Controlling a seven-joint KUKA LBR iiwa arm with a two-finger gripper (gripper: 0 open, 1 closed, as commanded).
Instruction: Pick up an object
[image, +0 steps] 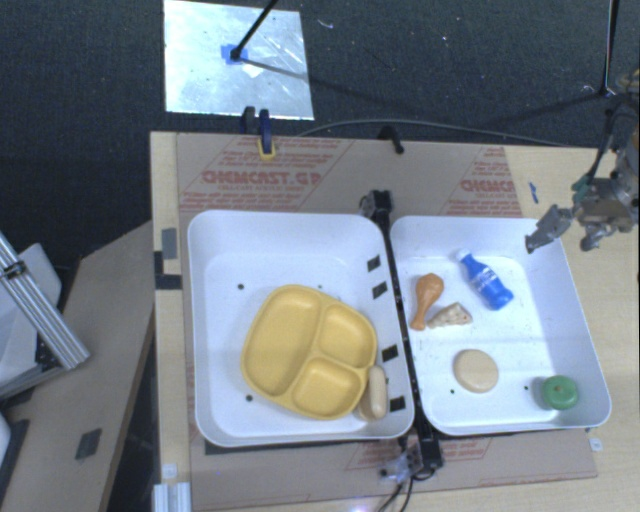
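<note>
Heads up: your claw (568, 232) sits over the right bin's (590, 345) far right corner, fingers spread, holding nothing. The blue bottle (486, 281) is nearest, down-left of it, long axis running diagonally.

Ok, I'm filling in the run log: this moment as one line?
gripper: above right bin's far right corner, holding nothing | blue bottle: lying in bin | phase: approach

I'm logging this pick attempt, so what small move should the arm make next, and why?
Probably slide the gripper inward and down toward the blue bottle. The gripper hangs at the right bin's far corner with nothing between its fingers, and the bottle is the closest item, lying apart from the drumstick and wedge.
</note>
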